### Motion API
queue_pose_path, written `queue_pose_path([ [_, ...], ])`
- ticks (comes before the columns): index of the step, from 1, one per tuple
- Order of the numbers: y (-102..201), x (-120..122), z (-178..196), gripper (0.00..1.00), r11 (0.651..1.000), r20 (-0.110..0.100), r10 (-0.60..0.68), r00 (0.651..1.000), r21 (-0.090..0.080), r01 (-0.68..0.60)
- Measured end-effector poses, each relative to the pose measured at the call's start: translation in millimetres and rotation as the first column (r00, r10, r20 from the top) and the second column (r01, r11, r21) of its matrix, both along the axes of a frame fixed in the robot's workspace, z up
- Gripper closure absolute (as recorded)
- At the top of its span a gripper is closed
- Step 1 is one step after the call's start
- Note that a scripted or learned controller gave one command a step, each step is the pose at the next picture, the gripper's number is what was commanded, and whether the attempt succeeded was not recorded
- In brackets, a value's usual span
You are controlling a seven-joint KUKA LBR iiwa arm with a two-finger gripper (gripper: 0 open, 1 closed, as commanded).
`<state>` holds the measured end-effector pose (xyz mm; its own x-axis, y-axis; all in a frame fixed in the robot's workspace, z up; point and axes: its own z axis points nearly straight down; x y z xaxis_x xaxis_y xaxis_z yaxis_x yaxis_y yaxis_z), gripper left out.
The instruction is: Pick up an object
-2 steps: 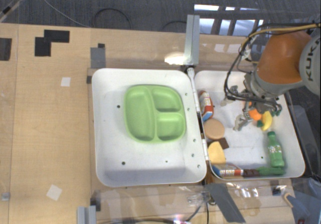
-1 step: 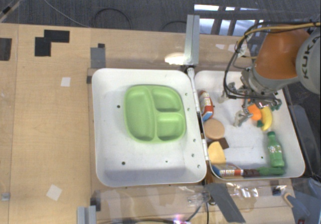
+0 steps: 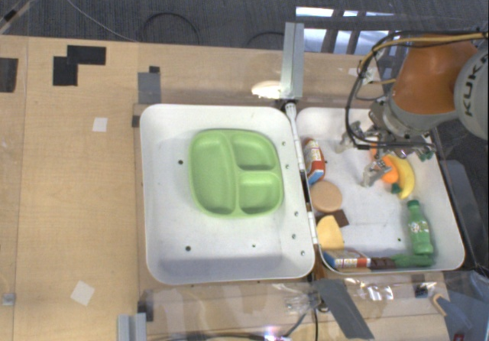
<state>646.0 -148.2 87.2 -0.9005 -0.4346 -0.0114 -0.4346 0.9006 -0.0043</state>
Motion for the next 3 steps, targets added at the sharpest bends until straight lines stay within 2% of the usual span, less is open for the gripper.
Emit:
queue_pose_path([
  [2, -5.0, 8.6, -0.4, 0.00, 1.000, -0.001, -0.002, 1.000, 0.000, 0.002],
  [3, 0.6, 5.5, -0.1, 0.00, 1.000, 0.001, -0.002, 1.000, -0.001, 0.002],
])
